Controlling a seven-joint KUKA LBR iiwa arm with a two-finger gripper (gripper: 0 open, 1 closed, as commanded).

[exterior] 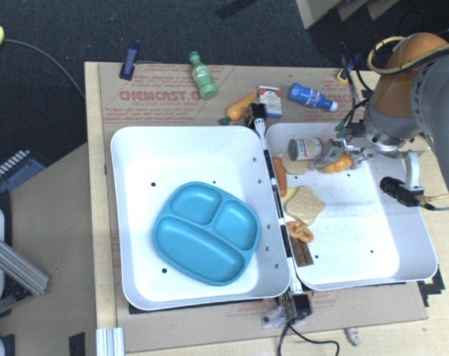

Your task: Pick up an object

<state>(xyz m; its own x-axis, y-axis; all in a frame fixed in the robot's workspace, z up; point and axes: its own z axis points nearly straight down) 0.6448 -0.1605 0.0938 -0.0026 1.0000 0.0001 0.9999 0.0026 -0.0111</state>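
Pincer (341, 153) was seen low in the right bin (402, 269), over a glossy orange piece (337, 163) beside a small cylindrical can (306, 149); its opening could not be told.

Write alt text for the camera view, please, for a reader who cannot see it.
A grey robot arm reaches from the right into the right white bin, its gripper down over an orange item beside a small can. The left white bin holds a blue divided plate; a green bottle lies on the bench behind.
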